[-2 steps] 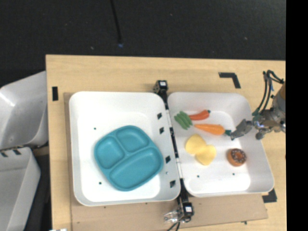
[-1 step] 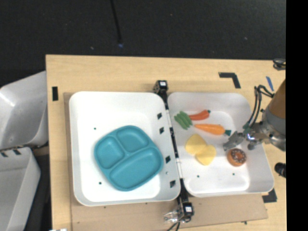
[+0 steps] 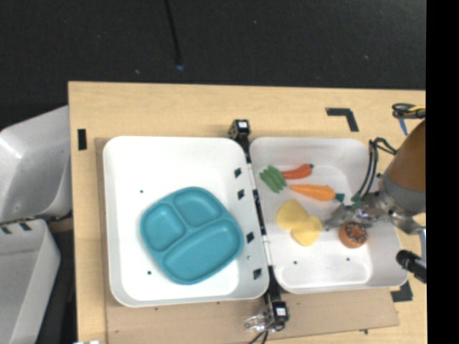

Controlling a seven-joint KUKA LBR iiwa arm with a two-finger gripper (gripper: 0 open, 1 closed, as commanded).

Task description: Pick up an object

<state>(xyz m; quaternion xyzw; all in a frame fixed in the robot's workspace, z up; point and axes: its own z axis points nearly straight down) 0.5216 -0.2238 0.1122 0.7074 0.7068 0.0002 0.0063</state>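
The right bin (image 3: 323, 274) holds two orange carrots, a small one (image 3: 297, 171) with a green leafy top (image 3: 272, 178) and a longer one (image 3: 313, 190) below it. Two yellow pieces (image 3: 299, 222) lie side by side in the bin's middle. A small brown round thing (image 3: 353, 234) rests toward the right wall. My gripper (image 3: 349, 215) hangs low over the right bin, just above the brown thing and right of the yellow pieces. Nothing shows between its fingers.
The left bin (image 3: 122, 192) bears a blue divided plate (image 3: 190, 233) with three compartments. Black clips run along the seam between the bins. The tan bench (image 3: 179, 106) surrounds both bins. My arm enters from the right, with cables over the right bin's far corner.
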